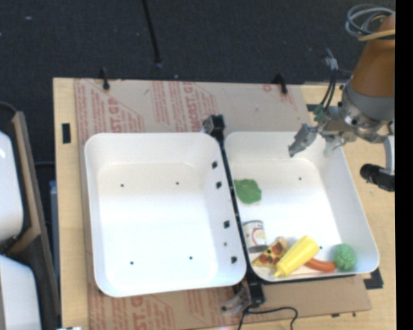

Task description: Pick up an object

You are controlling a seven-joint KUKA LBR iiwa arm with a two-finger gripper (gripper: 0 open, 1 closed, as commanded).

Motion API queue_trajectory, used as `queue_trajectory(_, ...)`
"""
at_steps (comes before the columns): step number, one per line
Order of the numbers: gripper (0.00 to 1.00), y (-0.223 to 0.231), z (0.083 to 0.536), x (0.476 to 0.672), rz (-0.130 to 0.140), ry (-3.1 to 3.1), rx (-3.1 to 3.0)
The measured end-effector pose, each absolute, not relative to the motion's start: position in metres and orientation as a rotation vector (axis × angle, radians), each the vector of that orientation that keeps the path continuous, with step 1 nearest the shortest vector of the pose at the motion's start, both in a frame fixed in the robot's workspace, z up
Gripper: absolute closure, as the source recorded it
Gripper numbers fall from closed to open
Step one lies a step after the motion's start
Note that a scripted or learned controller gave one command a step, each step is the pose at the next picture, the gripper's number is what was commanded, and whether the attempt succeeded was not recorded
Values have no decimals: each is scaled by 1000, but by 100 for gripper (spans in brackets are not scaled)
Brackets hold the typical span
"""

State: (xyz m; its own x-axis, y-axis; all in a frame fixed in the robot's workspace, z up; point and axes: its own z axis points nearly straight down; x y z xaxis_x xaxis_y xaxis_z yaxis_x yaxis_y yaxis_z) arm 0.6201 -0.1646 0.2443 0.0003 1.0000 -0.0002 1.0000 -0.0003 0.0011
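Two white bins sit on cardboard; the right bin (344, 184) holds a green lump (248, 190), banana (297, 254), carrot (321, 265). Gripper (304, 141) hovers above, grasp unclear.

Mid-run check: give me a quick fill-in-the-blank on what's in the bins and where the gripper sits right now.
1. All the loose objects lie in the ______ bin as the camera sees it.
2. The yellow object lies at that bin's ______ edge, between a small can and a green ball.
3. The gripper hovers over the bin's ______ rim, well away from the flat green object.

Missing words: right; near; far
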Motion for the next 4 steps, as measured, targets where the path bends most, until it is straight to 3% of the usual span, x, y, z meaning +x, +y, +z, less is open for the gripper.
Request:
queue_trajectory(1,0,-151,169,548,-6,2224,2227)
queue_trajectory(2,0,-138,98,493,-5,2223,2226)
queue_trajectory(3,0,-172,183,579,6,2216,2216)
queue_trajectory(4,0,-165,152,524,-2,2221,2225)
